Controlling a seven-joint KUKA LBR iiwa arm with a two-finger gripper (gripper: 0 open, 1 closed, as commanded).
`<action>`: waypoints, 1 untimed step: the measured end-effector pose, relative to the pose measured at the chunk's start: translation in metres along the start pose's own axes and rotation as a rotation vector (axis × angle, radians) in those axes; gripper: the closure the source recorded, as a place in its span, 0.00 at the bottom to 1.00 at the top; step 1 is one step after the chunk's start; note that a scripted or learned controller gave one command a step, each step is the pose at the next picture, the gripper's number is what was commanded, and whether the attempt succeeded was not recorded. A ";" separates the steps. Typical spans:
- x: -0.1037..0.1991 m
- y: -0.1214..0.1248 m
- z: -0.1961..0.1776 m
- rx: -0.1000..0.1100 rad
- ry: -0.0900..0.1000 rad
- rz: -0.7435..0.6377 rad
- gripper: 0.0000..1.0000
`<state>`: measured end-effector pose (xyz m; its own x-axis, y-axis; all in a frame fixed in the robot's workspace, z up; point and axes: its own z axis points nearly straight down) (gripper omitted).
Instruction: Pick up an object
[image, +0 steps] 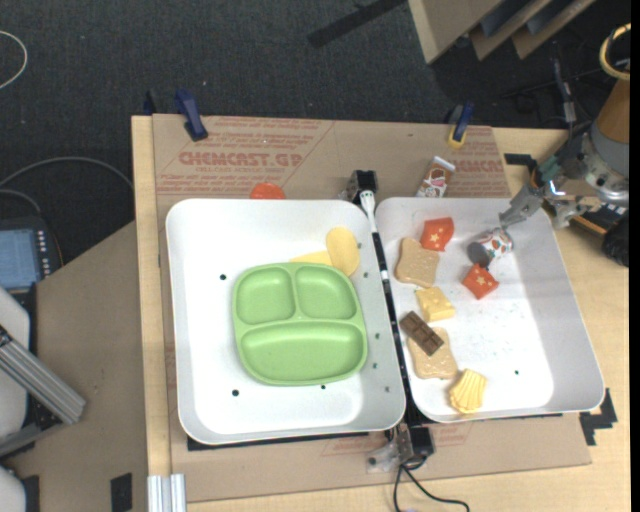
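Two white bins sit side by side on the worktop. Taking the right bin as landmark: at its near edge lies a yellow ridged chip-like piece, beyond it a tan cracker touching a brown chocolate bar, then a yellow cheese wedge, a red block, a slice of toast, a small grey and white object and another red block. My end effector hovers at its far right corner; whether it is apart or together I cannot tell. Left of that bin, the left bin carries a green divided plate and a yellow banana-like piece.
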<state>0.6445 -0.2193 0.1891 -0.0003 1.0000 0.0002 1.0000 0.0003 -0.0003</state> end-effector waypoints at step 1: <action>0.000 0.007 0.091 0.002 0.005 -0.003 0.00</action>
<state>0.6517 -0.2191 0.0984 -0.0034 1.0000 0.0050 1.0000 0.0034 -0.0027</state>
